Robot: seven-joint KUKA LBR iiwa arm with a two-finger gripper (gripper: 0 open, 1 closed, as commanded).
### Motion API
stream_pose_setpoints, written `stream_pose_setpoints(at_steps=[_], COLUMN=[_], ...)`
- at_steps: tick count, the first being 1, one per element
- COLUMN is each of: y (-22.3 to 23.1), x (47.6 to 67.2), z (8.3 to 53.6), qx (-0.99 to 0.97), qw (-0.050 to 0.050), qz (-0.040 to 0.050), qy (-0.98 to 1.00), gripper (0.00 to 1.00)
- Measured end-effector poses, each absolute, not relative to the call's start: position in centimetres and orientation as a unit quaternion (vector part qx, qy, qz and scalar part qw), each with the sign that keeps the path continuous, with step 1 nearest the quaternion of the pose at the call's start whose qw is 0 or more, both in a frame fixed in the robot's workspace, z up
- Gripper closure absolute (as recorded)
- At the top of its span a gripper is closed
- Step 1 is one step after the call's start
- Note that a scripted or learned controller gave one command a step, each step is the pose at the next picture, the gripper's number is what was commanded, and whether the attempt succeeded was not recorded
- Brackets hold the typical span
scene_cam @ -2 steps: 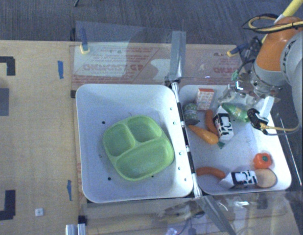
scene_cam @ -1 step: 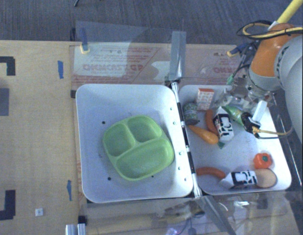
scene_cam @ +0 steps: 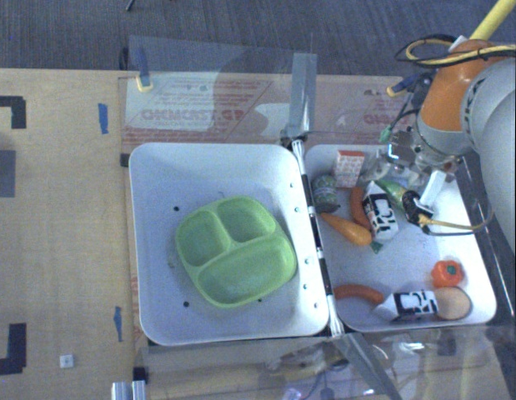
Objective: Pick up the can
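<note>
My gripper [scene_cam: 389,197] hangs low over the back of the right bin [scene_cam: 458,261]. I cannot tell how it stands, open or closed, because my wrist hides it from above. My arm [scene_cam: 458,98], with its orange band, comes in over the bin's far right corner.

The can [scene_cam: 326,192] sits at the back left of the right bin, close to the wall between the two bins, just left of my gripper and apart from it. A small red and white box [scene_cam: 350,166] stands just behind it. A carrot [scene_cam: 346,229] lies in front of the can, with a black and white carton [scene_cam: 380,216] at its right end, below my gripper. Along the front of that bin lie a sausage [scene_cam: 358,292], a second carton [scene_cam: 414,303], a tan egg-like thing [scene_cam: 455,303] and an orange toy [scene_cam: 448,273].

The left bin [scene_cam: 157,248] holds a green tray [scene_cam: 235,250] with three sections, lying flat near the middle.
</note>
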State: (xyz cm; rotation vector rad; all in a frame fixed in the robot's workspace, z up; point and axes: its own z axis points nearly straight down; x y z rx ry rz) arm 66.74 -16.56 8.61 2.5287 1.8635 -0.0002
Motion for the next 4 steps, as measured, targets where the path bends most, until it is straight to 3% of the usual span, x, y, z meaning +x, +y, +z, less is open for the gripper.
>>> stream_pose_setpoints(at_steps=[1,2,3,4], y=[-18.8,-19.8,-20.0,-20.1], x=[66.8,60.5,66.8,67.1], z=[9.5,10.2,8.6,9.8], qx=[0.833,0.868,0.896,0.896], qw=[0.001,-0.002,-0.012,-0.002], qz=[0.0003,0.0006,-0.0030,0.0008], qy=[0.554,0.496,0.443,0.445], gripper=[0.00,0.00,0.00,1.00])
